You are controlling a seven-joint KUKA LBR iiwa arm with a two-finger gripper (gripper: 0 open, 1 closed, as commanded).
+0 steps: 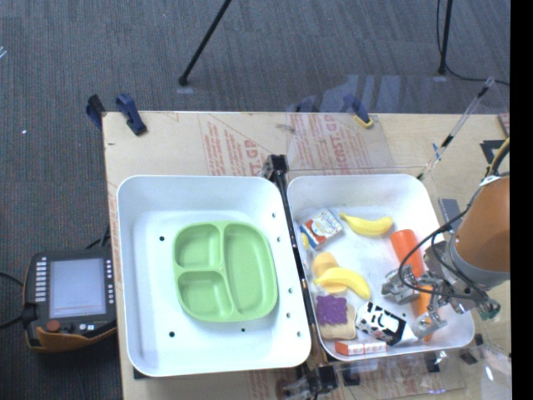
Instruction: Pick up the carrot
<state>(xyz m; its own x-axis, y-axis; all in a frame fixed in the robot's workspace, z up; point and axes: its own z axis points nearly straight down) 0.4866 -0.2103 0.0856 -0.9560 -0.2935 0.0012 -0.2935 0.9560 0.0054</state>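
Note:
The carrot [405,250] is a long orange stick lying at the right side of the right bin [366,183], running from mid-bin toward the near right corner. My gripper [425,301] hangs low right over the carrot's lower half, with its metal parts straddling it. Orange shows through the gripper and again just below it, near the bin's front wall. The grey arm with its orange band comes in from the right edge, and its body hides the carrot's middle.
The right bin also holds a banana [368,223], a second banana [346,282], a snack packet [322,227], a purple-topped slice [333,313], a black-and-white item [381,322] and a small red-and-white box [362,348]. A green divided plate [225,271] lies in the left bin [141,223].

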